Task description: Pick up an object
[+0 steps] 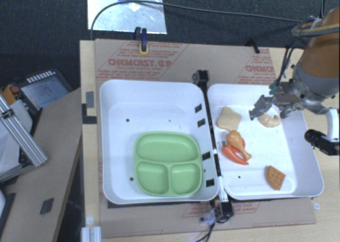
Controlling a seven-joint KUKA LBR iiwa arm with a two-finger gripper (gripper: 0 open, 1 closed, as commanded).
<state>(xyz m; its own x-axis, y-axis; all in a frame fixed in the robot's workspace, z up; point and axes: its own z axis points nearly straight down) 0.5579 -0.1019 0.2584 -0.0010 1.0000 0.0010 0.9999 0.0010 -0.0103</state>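
The gripper (270,109) hangs low over the back of the right bin (305,180), its dark fingers spread apart with nothing between them, one tip toward the bin's middle and the other just above a small pale, curled piece (270,121) that looks like a toy croissant or shrimp. That piece lies just beside the fingertips and seems the nearest candidate to pick up. By its look it is light, hollow plastic: stiff enough to take a squeeze, smooth enough to slide out sideways, and low to the floor, so the fingers would need to straddle its narrow width and close near its middle rather than at a tapered end. Further out, a tan bread-like slice (228,118) lies toward the divider, an orange and red toy (236,148) sits near the bin's centre, and a small waffle-like wedge (275,177) rests at the front. The left bin (114,97) holds a green divided tray (168,163).
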